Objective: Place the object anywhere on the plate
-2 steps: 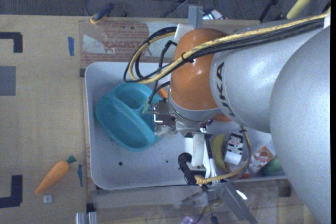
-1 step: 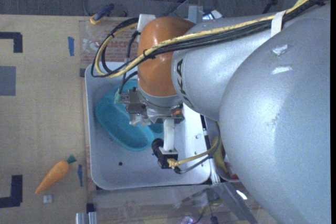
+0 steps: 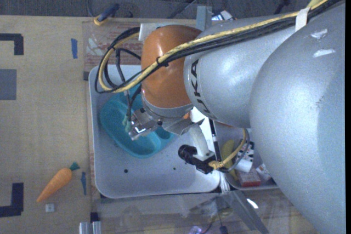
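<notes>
We hung over the teal plate [image 3: 129, 127] in the left bin [image 3: 164, 181], our grip unreadable, with the toy carrot [image 3: 55, 183] lying outside, probably needing fetching.

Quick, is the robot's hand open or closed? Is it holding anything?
Gripper: over the blue plate, but open or closed cannot be told, nor whether it holds anything.

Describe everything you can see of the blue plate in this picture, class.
The blue plate is teal, smooth and plastic-looking, with a raised rim. It lies flat in the left white bin, towards its left wall. The arm's orange band and the gripper cover its right part, so only its left and lower portions show. Nothing can be seen lying on its exposed surface.
</notes>
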